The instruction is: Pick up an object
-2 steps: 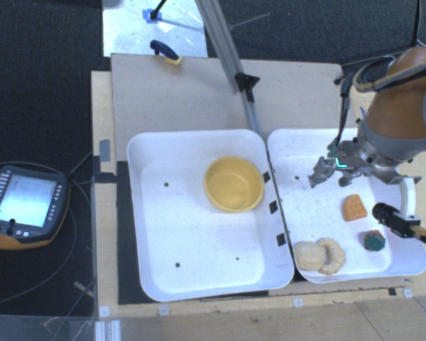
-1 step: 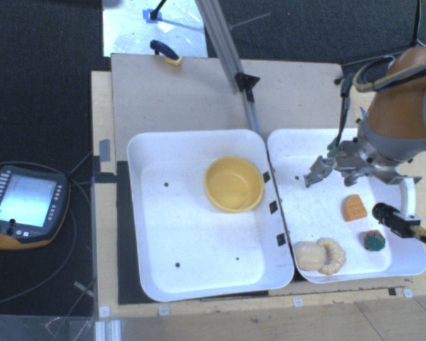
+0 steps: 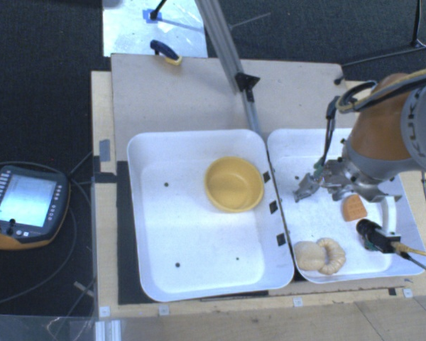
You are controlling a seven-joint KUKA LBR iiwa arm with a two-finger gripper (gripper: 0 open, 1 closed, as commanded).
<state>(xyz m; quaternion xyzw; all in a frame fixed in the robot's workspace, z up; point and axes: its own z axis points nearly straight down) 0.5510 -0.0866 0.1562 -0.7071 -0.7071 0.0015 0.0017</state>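
- A bench (image 3: 199,91) carried two shallow white bins side by side, the left bin (image 3: 163,261) and the right bin (image 3: 284,148), touching along a shared edge.
- The arm (image 3: 394,130) reached in from the right and hung over the right bin, its orange band above the wrist.
- A yellow bowl (image 3: 233,183) sat upright in the left bin, toward that bin's right side and well apart from the arm.
- A pale, lumpy object (image 3: 320,256) lay near the front of the right bin, with a curled ridged piece at its right end; what it was could not be made out.
- A small orange piece (image 3: 353,208) lay in the right bin, just beside the wrist and partly under it.
- The gripper (image 3: 305,188) pointed left over bare bin floor in the right bin; how wide it stood could not be told, and nothing was seen in it.
- The step in hand looked like the approach: no object was yet picked, and the tip hung over none of them.
- The next move likely called for shifting onto a target, the pale object in front being nearest in open view, then descending squarely over it before closing.
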